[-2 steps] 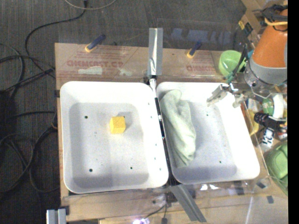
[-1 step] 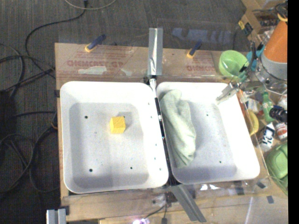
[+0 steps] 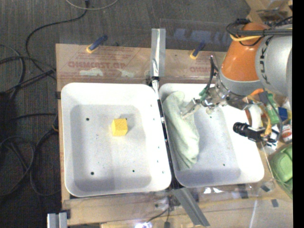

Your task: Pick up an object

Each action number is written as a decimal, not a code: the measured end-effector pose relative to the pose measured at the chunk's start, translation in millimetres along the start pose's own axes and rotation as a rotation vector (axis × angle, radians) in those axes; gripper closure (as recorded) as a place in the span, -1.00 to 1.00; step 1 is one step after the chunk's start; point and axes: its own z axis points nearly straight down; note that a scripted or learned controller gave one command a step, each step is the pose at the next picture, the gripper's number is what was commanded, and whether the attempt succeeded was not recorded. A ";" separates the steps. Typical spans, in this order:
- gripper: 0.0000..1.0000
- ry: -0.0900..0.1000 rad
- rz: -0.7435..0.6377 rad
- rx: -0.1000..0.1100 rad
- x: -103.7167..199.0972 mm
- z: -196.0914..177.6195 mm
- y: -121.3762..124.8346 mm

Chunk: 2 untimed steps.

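Cloth: I see a pale green cloth (image 3: 184, 129) bunched along the left wall of the right bin (image 3: 247, 175). Its upper end lies just left of and beneath my gripper (image 3: 202, 102); the rest trails away from it toward the bin's near edge.
Gripper: low over the top end of the right bin, close to the cloth's upper fold. From this slant I cannot tell how it is set or whether it has any cloth in it.
Yellow block: a small yellow block (image 3: 119, 127) sits alone near the middle of the left bin (image 3: 76, 175), well to the gripper's left, across the divider.
Progress: I judge the pick as not yet shown done. The cloth lies flat in the bin, nothing is visibly lifted; a grasp and a lift are left.
Edges: the wall between the two bins runs just left of the gripper, and the cloth is pressed against it, so I have little room on that side.
Open room: bare bin floor lies below and to the right of the gripper. Cables and a black fitting (image 3: 247, 129) crowd its right.
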 end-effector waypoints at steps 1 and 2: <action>-1.00 -0.004 -0.066 -0.007 -28.8 95.0 31.9; 1.00 0.000 -0.067 -0.009 -26.4 84.4 33.4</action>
